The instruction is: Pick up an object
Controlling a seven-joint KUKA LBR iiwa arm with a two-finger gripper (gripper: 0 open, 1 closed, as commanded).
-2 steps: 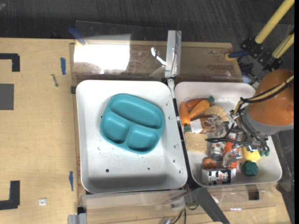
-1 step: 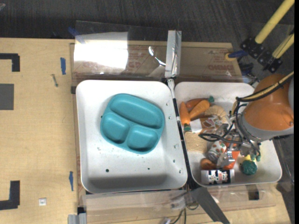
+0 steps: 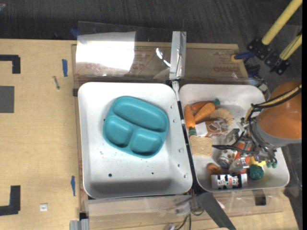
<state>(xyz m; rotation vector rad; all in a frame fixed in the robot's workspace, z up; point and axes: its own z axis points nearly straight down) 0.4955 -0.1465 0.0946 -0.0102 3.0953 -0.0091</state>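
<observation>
The right bin (image 3: 230,92) holds a pile of toy food. An orange carrot (image 3: 204,110) and a tan bun (image 3: 222,114) lie at its far side. A slice of toast (image 3: 200,145) rests near the left wall, and a black-and-white can (image 3: 229,180) lies on its side at the front. My gripper (image 3: 238,150) is low in the bin's right half, over the clutter between the toast and a green piece (image 3: 257,173). The wrist's orange band (image 3: 287,116) hangs above it. Whatever sits directly under the gripper is hidden in the clutter.
The left bin (image 3: 91,143) carries a teal divided plate (image 3: 135,125). A metal divider (image 3: 178,54) stands behind the gap between the bins. A small orange piece (image 3: 213,167) lies beside the can. Yellow-handled tools (image 3: 283,16) sit at the far right.
</observation>
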